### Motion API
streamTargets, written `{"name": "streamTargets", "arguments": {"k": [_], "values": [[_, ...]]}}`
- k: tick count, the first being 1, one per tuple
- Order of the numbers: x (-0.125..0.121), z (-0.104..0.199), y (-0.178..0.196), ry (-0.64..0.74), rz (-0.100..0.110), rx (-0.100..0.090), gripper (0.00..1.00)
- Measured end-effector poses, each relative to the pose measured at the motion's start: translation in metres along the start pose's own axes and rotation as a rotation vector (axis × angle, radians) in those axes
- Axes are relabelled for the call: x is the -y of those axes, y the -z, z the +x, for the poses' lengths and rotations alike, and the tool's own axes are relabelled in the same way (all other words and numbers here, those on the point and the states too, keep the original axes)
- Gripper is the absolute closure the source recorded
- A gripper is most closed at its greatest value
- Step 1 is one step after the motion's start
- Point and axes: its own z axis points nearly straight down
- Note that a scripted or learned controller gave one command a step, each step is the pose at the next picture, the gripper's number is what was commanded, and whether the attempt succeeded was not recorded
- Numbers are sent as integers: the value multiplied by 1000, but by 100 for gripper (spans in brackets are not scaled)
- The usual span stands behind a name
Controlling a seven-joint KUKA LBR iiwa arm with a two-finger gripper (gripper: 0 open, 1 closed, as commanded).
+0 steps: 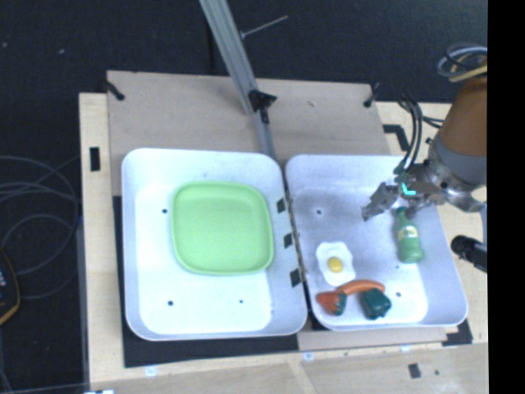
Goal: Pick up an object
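Your gripper (395, 203) hangs over right bin (344, 175), toward its 2 o'clock; fingers spread, grasping nothing. Green bottle (408, 241) lies just at gripper's 5 o'clock. Fried egg (335, 263), sausage (361, 286), dark green piece (376, 304) cluster at bin's 6 o'clock. Left bin (148, 220) carries green plate (221, 227).

From my feed, two bins sit side by side on the desk (197, 105), touching along their inner edges. The left bin (139, 245) holds a plate (221, 227) near its centre. In the right bin (344, 179), the bottle (408, 238) lies toward the right wall, with the gripper (392, 200) just above its far end. The toy egg (335, 263) sits left of the bottle. Along the near edge I see the carrot (332, 302), sausage (359, 287) and a small block (376, 303) clustered together.
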Motion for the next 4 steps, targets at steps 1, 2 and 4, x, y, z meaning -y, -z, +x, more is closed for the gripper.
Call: {"name": "streamTargets", "arguments": {"k": [1,2,4], "values": [[0,0,0,0,0,0,0],[-4,6,-59,0,5,0,0],[-12,4,-142,-1,0,1,0]]}}
